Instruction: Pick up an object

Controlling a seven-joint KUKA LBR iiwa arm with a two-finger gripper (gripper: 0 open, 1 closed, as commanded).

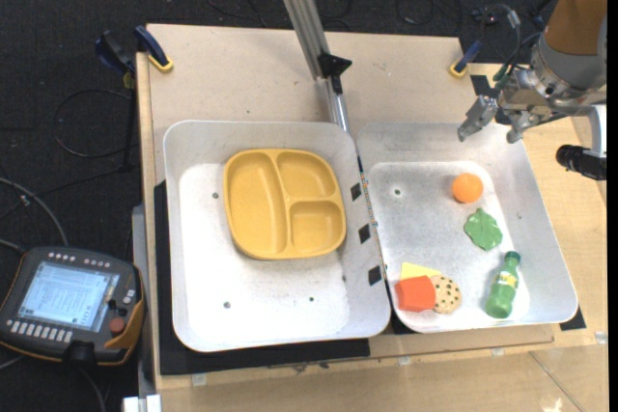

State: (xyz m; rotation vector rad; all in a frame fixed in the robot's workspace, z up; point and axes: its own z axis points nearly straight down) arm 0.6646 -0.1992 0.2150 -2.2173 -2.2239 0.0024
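My claw (491, 122) hangs open with nothing in it, over the right bin's (541, 207) far edge. That orange ball (467, 188) looks light but roll-prone; I'd pinch across its middle.

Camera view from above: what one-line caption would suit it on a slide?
Robot hand over the right bin's far edge, above an orange ball, green bottle and cookie; yellow tray in the left bin.

Arm (579, 10) cut off by right edge and top corner, most of it out of sight. Cookie (446, 294) partly hidden behind red block (416, 293). Yellow piece (417, 271) mostly hidden behind same block. Screen on handheld controller (68, 304) too small to read.
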